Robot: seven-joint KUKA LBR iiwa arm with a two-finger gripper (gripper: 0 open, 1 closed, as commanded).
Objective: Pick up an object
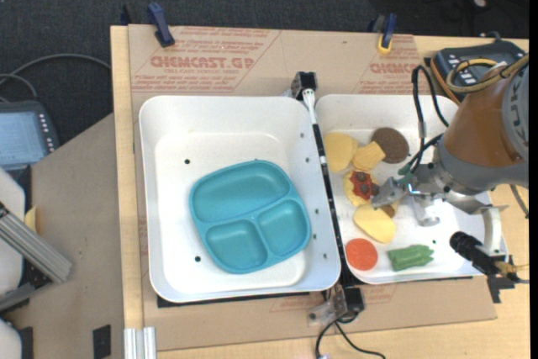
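Gripper (395,196) low in the right bin (437,109), over the toy food; can't tell its state.

Nearest targets: yellow piece (375,224) just below it, red-and-yellow piece (361,183) just left of it. Both look like light, hard, slick plastic toys, not fragile; I'd pinch the yellow piece across its narrow middle. Red disc (361,253) lies flat, harder to grab. Bin floor is smooth white and crowded. Left of the gripper, the other bin holds a blue tray (249,215).

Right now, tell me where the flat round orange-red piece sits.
The flat round orange-red piece lies in the right white bin near its front edge, just left of the green toy vegetable and below the pale yellow piece.
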